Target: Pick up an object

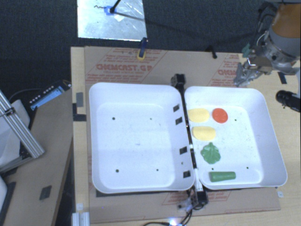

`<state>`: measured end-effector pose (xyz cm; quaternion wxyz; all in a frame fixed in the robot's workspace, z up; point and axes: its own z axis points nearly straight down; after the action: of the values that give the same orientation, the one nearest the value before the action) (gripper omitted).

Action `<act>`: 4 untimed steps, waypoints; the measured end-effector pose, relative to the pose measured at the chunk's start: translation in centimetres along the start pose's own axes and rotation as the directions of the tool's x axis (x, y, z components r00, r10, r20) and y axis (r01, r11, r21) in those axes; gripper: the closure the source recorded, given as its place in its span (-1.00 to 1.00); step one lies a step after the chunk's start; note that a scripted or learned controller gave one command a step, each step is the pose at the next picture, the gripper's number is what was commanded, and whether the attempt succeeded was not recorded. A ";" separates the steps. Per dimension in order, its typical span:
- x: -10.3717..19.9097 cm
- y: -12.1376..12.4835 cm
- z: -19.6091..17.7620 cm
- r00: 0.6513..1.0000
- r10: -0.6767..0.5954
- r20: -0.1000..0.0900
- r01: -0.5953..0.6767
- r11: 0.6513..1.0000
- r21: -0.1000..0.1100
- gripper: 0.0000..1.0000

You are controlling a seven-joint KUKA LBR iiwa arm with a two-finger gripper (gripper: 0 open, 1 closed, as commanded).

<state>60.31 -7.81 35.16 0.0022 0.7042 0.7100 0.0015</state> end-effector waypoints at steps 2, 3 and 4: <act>11.4 -7.6 1.4 1.000 0.000 -0.004 0.000 1.000 0.017 1.00; 15.6 -8.6 -4.6 1.000 0.001 -0.002 -0.001 1.000 0.000 1.00; 23.3 -10.9 -11.1 1.000 -0.005 -0.006 0.005 1.000 -0.003 1.00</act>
<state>49.16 15.40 46.19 0.0011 0.7026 0.7116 0.0045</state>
